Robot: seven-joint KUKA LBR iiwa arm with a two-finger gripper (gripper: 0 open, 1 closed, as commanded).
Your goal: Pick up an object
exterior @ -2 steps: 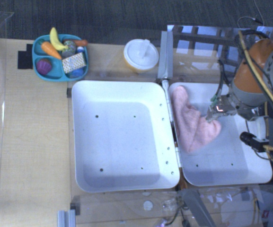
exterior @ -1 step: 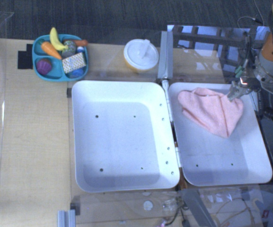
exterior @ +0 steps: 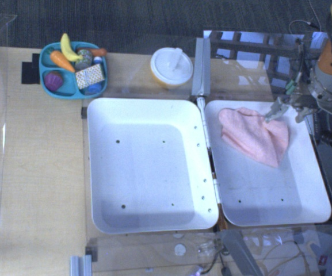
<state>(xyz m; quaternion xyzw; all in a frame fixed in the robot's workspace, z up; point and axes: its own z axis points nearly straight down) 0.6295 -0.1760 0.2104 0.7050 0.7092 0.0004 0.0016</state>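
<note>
The pick is not yet made, as far as the view shows. The only loose object in the bins is a pink cloth (exterior: pixel 255 135), which lies crumpled and flat in the upper half of the right bin (exterior: pixel 304 211), its lower corner pointing toward the bin's middle. No part of it looks lifted off the floor. The left bin (exterior: pixel 105 211) sits just beside it across a narrow divider.

The gripper (exterior: pixel 286 109) hangs at the cloth's upper right edge, reaching in from the right. Two pale fingers (exterior: pixel 274 110) are visible and stand apart, one over the cloth's top corner and the other out past the bin's rim side. The nearer finger seems to touch or nearly touch the fabric, though the slant of the camera makes it hard to tell contact from hovering just above. Nothing is pinched between the fingers.

What is left, by my judgement, is nearly the whole task: settle down on the fabric, close on a fold, and raise it clear.

Beyond the bins, on the table (exterior: pixel 33 171), stand a blue tray of toy food (exterior: pixel 73 69) and a white lidded container (exterior: pixel 172 66), both well apart from the arm.
</note>
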